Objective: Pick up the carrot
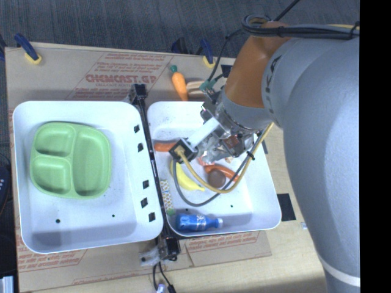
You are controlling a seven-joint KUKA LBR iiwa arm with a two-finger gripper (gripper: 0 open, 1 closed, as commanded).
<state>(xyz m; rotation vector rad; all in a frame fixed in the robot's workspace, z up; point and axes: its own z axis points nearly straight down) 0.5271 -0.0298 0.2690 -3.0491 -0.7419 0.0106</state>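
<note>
An orange carrot (pixel 178 85) with a small green top lies on the cardboard just behind the right bin (pixel 263 194), outside it. Inside that bin are two more orange pieces, one by the left wall (pixel 162 146) and one under the wrist (pixel 223 170); I cannot tell what they are. My gripper (pixel 208 154) hangs low over the middle of the right bin, in front of the carrot, tangled in a yellow cable. Wrist and cables hide what is under it.
The right bin also holds a yellow banana (pixel 185 179), a brown round thing (pixel 215 178) and a blue bottle (pixel 197 223) at the front. A green divided plate (pixel 70 159) sits in the left bin (pixel 24 224). Blue clamps (pixel 206 50) grip the bench's far edge.
</note>
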